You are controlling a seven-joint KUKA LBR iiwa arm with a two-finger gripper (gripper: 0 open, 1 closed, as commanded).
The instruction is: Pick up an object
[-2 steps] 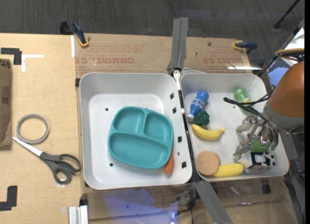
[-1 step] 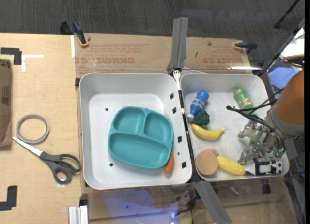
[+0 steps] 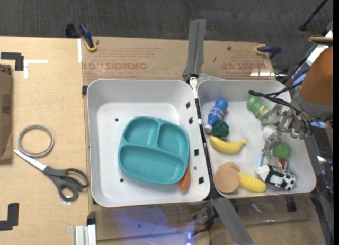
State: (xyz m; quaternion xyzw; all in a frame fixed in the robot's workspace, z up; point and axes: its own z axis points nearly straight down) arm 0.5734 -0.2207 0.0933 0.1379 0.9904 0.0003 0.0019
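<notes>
Two shallow white bins sit side by side; my gripper [image 3: 276,133] hangs over the right bin [image 3: 241,88], state unclear. Below it lies a small round green plastic ball [image 3: 282,151]: light, slippery, best pinched across its middle.

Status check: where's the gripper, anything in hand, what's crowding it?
Two-finger gripper low over right white bin. No object visibly held. Green ball just beneath; green bottle and black-and-white cow toy close by.
</notes>
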